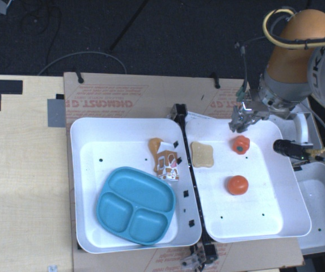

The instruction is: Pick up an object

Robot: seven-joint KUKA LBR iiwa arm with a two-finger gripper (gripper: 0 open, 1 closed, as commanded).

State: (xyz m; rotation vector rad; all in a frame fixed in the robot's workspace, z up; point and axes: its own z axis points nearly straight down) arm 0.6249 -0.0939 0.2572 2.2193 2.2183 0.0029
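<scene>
My gripper (240, 124) hangs over the far edge of the right bin (264, 222), just above and slightly left of a small red tomato-like toy with a green spot (241, 145). Nothing shows between its fingers. A second red-orange tomato toy (237, 185) lies near the middle of the right bin. A tan slice of toast (202, 154) rests at that bin's left side, close to the divider. In the left bin (88, 146) lie a blue divided plate (135, 205), a small printed packet (167, 166) and an orange-brown piece (155, 146).
A black divider rail (188, 169) runs between the two bins. The bins sit on a cardboard sheet (128, 95) on the pale bench. The right half of the right bin has free floor around the tomatoes.
</scene>
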